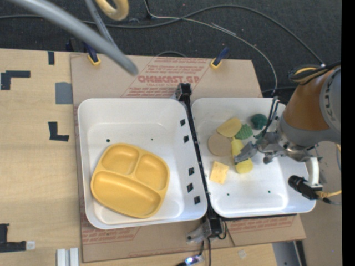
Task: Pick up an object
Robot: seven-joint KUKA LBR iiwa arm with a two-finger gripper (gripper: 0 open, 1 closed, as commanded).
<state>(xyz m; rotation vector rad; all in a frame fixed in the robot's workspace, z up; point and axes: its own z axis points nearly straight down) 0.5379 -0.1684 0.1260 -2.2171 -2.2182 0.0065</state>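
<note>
gripper [244, 155] mid-right of frame, low in right bin [277, 201] | fingers look closed on/around small yellow piece [244, 165], grip unclear, can't tell | yellow wedge [219, 172] just left | yellow divided plate [130, 179] in left bin [133, 112], lower left

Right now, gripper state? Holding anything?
Gripper: low in the right bin, over the small yellow piece. Open or shut cannot be told, and no object shows held between its fingers.
</note>
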